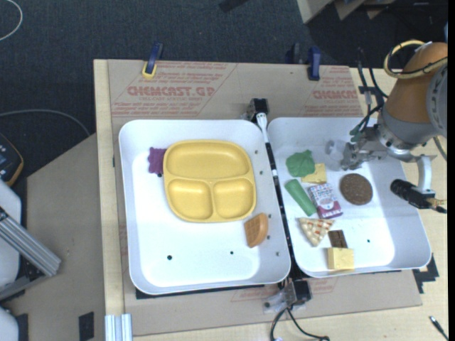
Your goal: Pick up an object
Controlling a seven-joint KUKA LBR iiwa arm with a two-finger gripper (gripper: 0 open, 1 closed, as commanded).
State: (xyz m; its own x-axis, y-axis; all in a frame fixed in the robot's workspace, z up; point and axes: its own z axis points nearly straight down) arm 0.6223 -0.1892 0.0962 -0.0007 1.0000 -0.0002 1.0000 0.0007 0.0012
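Observation:
The right bin holds several toy foods: a green leaf, a green cucumber, a yellow cheese square, a pink packet, a round brown cookie, a pizza slice, a dark brown block and a yellow block. My gripper hangs over the bin's far part, just above and left of the cookie and right of the leaf. I see nothing held in it.
The left bin holds a yellow divided tray, a purple piece at the tray's left edge and a brown bread piece near the bin's right wall. A black part juts over the right bin's right side.

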